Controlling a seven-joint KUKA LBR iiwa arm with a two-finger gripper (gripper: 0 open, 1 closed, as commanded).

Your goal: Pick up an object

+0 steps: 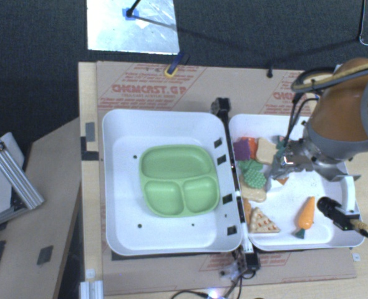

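We see the two-finger gripper (275, 172) low in the right white bin (324, 237), near its left wall, beside the green knobbly toy (254, 174); how far it is open we cannot tell. An orange plastic carrot (306, 212) lies towards that bin's near edge; the green three-part plastic plate (178, 180) sits mid left white bin (118, 167).

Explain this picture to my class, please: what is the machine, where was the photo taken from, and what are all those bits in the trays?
The photo comes from a camera fixed above a workbench, looking down at a slant. The grey and orange machine on the right is a robot arm; its job is to pick something up. Its gripper hangs over the right bin, among toy food: a carrot, a pizza slice, a green waffle-like piece, a red piece and some bread-coloured pieces. The left bin holds a green divided plate. The picture does not make clear whether the gripper has caught anything.
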